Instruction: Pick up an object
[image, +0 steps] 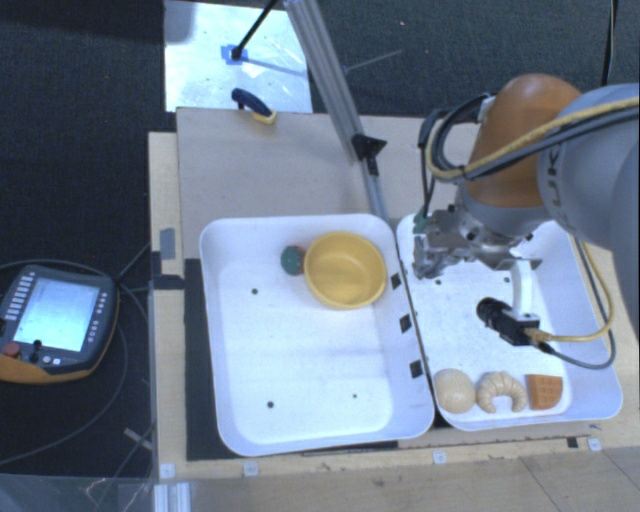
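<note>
Nothing picked up yet.
Nearest, an egg (453, 389), croissant (502, 391) and toast (544, 391) lie untouched in the right bin (590, 300); beyond them the hand (432, 258) hovers, grip unreadable; farther left, a yellow bowl (345, 270).

Dark carpet floor (80, 130), tan bench top (280, 165), bright floor patch (215, 60)
</note>
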